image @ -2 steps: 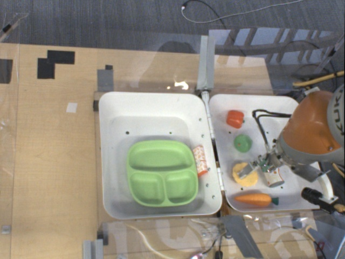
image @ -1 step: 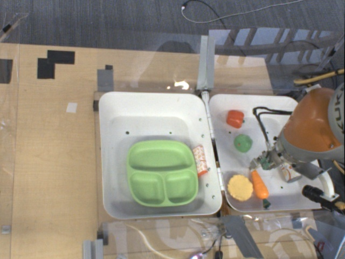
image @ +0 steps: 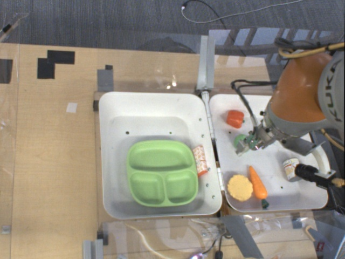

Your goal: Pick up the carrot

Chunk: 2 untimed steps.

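Note:
The carrot (image: pixel 257 182) is orange with a dark green stem end. It lies in the right bin (image: pixel 280 201) near the front wall, slanting from upper left to lower right. My gripper (image: pixel 243 144) hangs over the middle of the right bin, pointing left, a short way up and left of the carrot and apart from it. Nothing from the bin is visibly in its grasp.
A yellow round disc (image: pixel 240 188) lies just left of the carrot, almost touching it. Behind the gripper sits a red pepper-like piece (image: pixel 234 118), and a small white can (image: pixel 291 169) is on the right. The left bin (image: pixel 113 161) holds a green divided plate (image: pixel 161 172) and a small packet (image: pixel 200 159).

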Each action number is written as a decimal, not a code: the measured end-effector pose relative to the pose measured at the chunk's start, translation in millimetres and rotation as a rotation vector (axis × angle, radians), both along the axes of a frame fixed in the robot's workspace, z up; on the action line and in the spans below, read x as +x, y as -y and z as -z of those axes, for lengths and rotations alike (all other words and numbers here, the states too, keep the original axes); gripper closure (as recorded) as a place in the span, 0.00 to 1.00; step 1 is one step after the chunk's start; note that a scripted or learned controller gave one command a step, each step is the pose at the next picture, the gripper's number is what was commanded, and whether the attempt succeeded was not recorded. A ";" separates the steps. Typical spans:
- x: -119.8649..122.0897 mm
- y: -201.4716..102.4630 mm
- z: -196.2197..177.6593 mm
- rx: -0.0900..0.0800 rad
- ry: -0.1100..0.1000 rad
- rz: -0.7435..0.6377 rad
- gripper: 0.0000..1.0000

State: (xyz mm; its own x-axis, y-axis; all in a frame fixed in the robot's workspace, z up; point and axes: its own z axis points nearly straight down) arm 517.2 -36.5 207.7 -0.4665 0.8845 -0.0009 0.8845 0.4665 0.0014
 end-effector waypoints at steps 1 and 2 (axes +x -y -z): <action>-0.1 0.1 0.2 0.000 -0.001 0.000 0.00; 33.0 -19.2 -21.5 0.000 -0.002 -0.043 0.00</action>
